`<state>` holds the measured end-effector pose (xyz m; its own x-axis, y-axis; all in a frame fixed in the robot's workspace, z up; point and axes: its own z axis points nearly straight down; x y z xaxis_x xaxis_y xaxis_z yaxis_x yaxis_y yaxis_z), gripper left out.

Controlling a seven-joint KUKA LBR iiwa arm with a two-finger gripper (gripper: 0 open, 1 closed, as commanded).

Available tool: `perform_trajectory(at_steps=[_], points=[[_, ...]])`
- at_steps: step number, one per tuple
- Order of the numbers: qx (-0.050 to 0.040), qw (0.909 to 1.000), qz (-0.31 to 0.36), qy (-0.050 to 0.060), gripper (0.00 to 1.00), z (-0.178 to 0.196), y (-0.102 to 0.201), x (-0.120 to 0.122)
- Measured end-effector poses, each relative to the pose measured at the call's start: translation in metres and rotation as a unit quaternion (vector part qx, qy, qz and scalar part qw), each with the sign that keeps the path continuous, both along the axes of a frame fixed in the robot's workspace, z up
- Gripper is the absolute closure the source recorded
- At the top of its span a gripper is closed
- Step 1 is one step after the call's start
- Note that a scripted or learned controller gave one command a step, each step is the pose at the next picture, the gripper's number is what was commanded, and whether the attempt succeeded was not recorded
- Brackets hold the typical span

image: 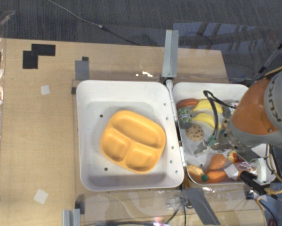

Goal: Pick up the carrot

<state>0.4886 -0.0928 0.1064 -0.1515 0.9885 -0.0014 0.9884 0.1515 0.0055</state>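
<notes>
The carrot point(216, 175) is orange with a small green stem end and lies flat near the front wall of the right bin point(211, 89). A second, rounder orange piece point(217, 161) lies just behind it. The gripper point(211, 144) hangs over the middle of the right bin, a little behind and above the carrot, below the arm's orange band point(251, 114). Nothing shows in its grasp. The arm hides the bin's right part.
Two bananas point(204, 113), a red sausage point(187, 102), a green can point(184, 117) and a cookie point(194, 133) crowd the right bin's back left. A red-and-white packet point(239, 166) lies right of the carrot. The left bin point(89, 126) holds a yellow divided plate point(132, 140).
</notes>
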Motion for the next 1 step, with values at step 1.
perform_trajectory(at_steps=[1], points=[[-0.0004,0.9934,0.115,0.001,0.00,-0.0063,-0.0033,-0.0007]])
